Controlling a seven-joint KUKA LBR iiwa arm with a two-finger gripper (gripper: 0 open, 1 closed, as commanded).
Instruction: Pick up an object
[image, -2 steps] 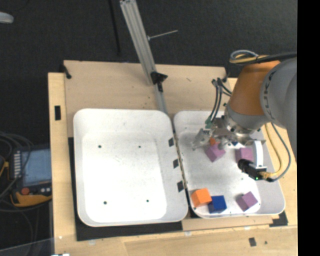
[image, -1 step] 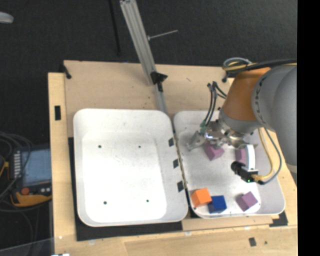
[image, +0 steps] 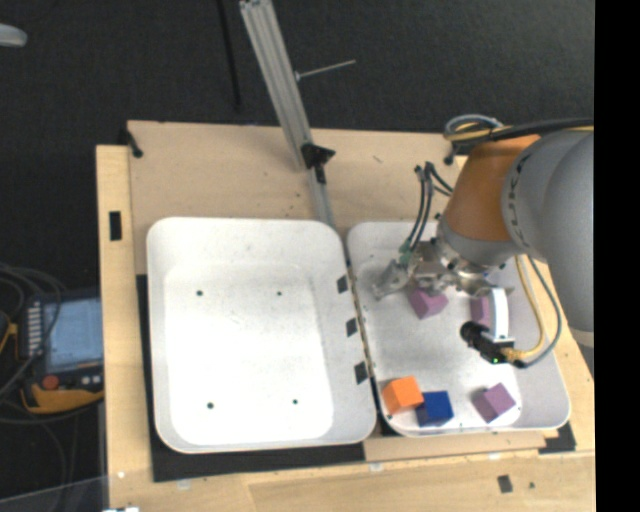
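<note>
arm (image: 510, 200): grey with orange band, comes in from the right, wrist sits over the upper part of the right bin
gripper (image: 425, 283): low over the right bin, near its upper middle; jaw state cannot tell, wrist body and cables hide it
right bin (image: 372, 245): white, shallow, holds all the blocks
purple block near gripper (image: 430, 302): right under/next to the tool tip, partly covered by it; can't tell whether it's touching or between anything
second purple piece (image: 482, 310): just right of that one, mostly hidden behind a white part of the tool, shape unclear
orange block (image: 403, 393): near the bin's lower left corner, close to the bin's left wall
blue block (image: 435, 408): touching or just beside the orange one, on its lower right, by the bin's near wall
purple block, lower (image: 494, 402): right of the blue one, apart from it, near the bin's lower edge
left bin (image: 250, 330): white, a few small dark dots on its floor, edge-to-edge with the right bin
black clips (image: 352, 327): along the seam between the two bins
in the way: yellow/black cable (image: 535, 330) loops down off the wrist over the right side of the right bin; black connector with a green light (image: 485, 343) hangs just above the lower blocks
metal pole (image: 290, 110): slants from the top of the view down to the seam at the bins' far edge, black clamp on it, near the gripper's left
bench (image: 230, 165): light wood board under both bins
off-bench: handheld screen unit (image: 65, 345) with cables to the left, well apart from the bins
</note>
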